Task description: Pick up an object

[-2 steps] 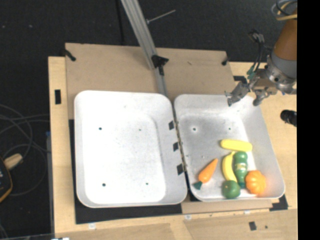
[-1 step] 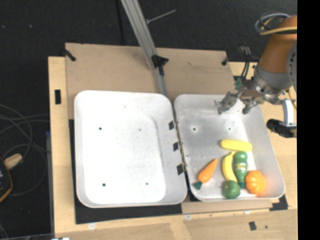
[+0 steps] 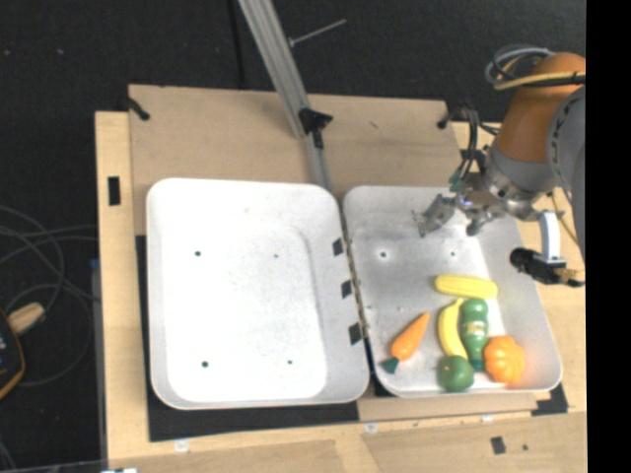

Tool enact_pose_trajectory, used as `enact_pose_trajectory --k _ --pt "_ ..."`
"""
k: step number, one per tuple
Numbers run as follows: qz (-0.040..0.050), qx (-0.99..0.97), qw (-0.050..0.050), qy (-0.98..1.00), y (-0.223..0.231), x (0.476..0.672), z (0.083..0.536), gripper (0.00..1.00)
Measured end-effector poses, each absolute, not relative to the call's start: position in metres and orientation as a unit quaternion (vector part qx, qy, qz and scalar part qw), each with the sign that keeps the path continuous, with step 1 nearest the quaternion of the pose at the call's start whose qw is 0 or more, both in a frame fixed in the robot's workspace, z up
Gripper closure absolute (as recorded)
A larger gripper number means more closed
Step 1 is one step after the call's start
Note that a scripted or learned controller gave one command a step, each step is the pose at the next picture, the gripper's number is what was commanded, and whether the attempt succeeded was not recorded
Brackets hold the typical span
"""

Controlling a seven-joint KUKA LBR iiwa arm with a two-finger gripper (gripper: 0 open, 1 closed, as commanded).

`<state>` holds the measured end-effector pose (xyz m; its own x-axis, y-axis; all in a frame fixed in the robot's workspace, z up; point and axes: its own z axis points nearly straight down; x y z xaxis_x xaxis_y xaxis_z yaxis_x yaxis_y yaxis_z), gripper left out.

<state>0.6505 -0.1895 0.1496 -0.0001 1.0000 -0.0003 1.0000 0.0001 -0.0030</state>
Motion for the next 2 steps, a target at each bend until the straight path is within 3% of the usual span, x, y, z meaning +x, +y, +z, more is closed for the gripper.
enact_pose_trajectory --k 1,2 --pt "0.0013 -0.707 0.001 -0.707 -0.19 0.65 0.098 0.0" --pt "-0.0003 -0.707 -0.001 -0.707 -0.191 0.651 0.112 1.0"
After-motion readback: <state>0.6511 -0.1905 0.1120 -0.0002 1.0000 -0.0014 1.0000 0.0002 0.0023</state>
